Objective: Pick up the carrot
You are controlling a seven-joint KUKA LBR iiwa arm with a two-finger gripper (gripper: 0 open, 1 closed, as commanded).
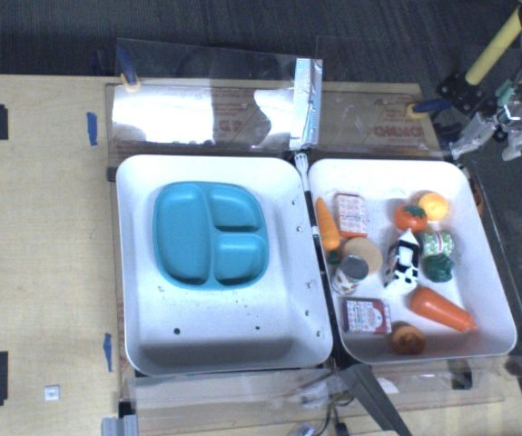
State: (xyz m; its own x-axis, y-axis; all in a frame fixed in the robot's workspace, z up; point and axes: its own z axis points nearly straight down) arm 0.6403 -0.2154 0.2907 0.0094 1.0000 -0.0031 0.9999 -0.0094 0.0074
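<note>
Pale wooden tabletop [34,243] carried both white bins, and we judged the reach not yet begun. Nearest us, well apart from the tool [501,127] and on the camera's side of it, the carrot [441,309] lay flat in the right bin [501,330]: orange, smooth, tapering toward the bin's outer wall. We would have closed across its thick middle, clear of the black-and-white cow [405,263] just beside it. Farther back the tool hung outside the bin's far corner; whether open or closed, we could not tell.
</note>
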